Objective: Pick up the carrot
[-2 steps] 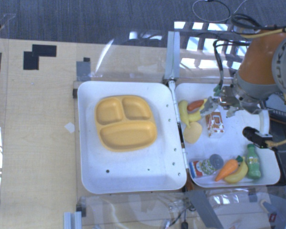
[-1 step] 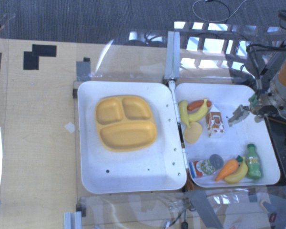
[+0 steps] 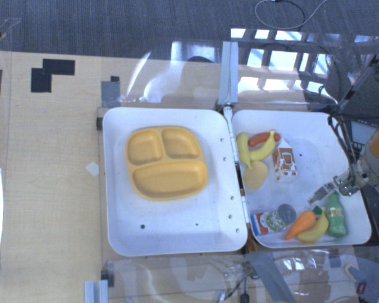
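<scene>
Low in the right bin [image 3: 303, 128], near its front wall, the carrot [image 3: 301, 224] lies slanted, leaf end up toward the gripper, touching a banana [image 3: 316, 230] on its right with a green bottle [image 3: 335, 214] just beyond. A can [image 3: 279, 218] sits just left of it. Just above the carrot hangs the gripper [image 3: 326, 194], its fingers spread and pinching nothing — so the pick is not yet made; by my reading it must drop, close and lift. Further off, the left bin [image 3: 120, 169] bears a yellow tray [image 3: 167, 162]. Much of the arm is cut off at the right edge, and whether a fingertip touches the bottle is hard to tell — glare blurs it.
</scene>
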Robot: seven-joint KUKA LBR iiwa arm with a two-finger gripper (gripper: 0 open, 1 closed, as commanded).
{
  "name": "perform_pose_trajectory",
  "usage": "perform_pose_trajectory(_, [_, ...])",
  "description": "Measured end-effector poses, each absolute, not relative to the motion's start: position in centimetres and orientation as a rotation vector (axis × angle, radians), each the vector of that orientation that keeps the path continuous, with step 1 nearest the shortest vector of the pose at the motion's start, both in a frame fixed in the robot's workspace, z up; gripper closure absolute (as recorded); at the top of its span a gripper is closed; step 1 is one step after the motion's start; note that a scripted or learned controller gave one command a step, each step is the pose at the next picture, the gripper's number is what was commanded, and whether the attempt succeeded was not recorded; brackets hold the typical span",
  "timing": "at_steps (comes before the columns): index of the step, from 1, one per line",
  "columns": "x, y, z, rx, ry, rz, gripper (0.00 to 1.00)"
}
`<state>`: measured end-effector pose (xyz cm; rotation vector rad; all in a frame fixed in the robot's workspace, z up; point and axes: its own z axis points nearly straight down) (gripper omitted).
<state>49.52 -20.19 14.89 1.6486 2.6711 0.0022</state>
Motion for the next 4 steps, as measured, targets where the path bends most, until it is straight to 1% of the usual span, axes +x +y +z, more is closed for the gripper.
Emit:
perform_pose_trajectory(1, [49.1,-14.5,8.9,1.499,2.746,0.006,0.00])
perform_pose_trajectory(2, [49.5,-14.5,10.1,1.494,2.741,0.013,1.00])
perform_pose_trajectory(3, [49.4,-14.5,10.1,1.494,2.742,0.012,0.00])
perform_pose_trajectory(4, [49.2,-17.5,9.0,1.260,2.862,0.010,0.00])
